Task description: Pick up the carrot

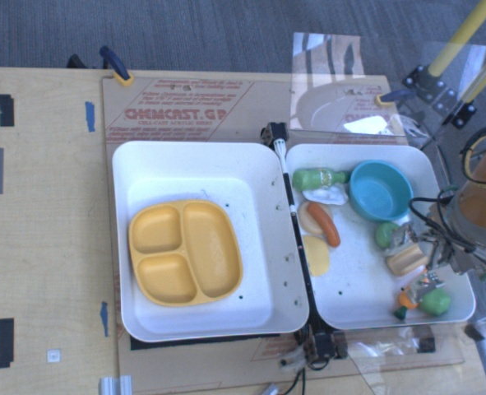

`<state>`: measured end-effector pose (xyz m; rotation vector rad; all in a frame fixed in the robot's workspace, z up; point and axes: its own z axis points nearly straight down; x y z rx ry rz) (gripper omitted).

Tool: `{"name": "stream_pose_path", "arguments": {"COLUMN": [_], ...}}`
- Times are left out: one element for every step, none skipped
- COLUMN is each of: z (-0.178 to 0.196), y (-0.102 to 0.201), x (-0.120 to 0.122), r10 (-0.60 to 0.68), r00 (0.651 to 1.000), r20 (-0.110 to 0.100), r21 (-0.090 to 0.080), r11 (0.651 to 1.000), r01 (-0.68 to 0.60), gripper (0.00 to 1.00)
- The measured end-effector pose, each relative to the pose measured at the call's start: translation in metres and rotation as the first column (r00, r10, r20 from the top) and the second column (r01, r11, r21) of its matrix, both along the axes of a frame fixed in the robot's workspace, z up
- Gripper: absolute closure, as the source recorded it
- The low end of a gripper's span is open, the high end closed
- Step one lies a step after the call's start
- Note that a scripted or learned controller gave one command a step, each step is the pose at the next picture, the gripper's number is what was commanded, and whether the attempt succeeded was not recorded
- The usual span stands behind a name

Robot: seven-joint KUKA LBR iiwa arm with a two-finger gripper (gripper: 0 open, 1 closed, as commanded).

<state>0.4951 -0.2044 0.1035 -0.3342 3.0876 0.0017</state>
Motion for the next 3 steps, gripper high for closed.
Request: {"name": "stream_pose_path", "arguments": {"z": [0.002, 0.0, 0.001], "y": [-0.002, 0.013, 0.011], "x": [0.004, 0.009, 0.007], "r10": [0.143, 0.374, 0.192], "r00": [0.99, 0.927, 0.981], "r20": [-0.002, -0.001, 0.002], "r21": [0.004, -0.005, -0.022], "r11": [0.99, 0.927, 0.981], "r01": [-0.143, -0.374, -0.192], "gripper": [0.0, 0.0, 0.0]}}
